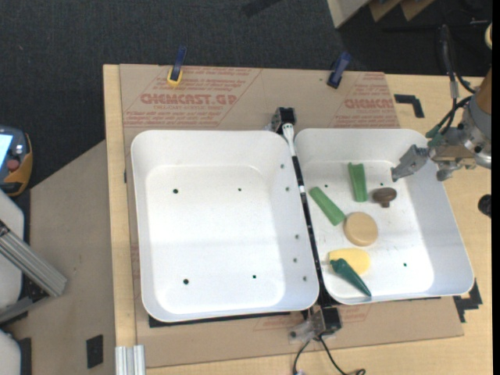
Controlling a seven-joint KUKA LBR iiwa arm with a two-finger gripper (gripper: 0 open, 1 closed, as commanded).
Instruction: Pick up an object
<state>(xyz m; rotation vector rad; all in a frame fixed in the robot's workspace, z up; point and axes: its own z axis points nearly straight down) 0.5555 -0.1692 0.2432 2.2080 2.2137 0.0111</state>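
Dark carpet all around, and in the middle a cardboard-topped table [234, 92] carrying two shallow white bins side by side. The left bin [148, 209] sits apart from the action; everything is in the right bin [445, 233], where the arm reaches in from the right edge. The pincer [412, 162] hangs over that bin's upper right part, and from this angle I cannot tell how its tips stand (nothing shows between them either).

Now the relation that matters: the nearest candidate, a small brown object [383, 197], lies just down and to the left of the pincer, near but apart. Just beside it to the left is a green stick [358, 182], long axis running almost straight up and down the picture. A second green stick [326, 206] lies on a diagonal further left, and below it are a tan disc [361, 229], a yellow piece [351, 259] and a dark green pepper-like piece [348, 276]. My read: a short shift down-left puts the pincer over the brown object.
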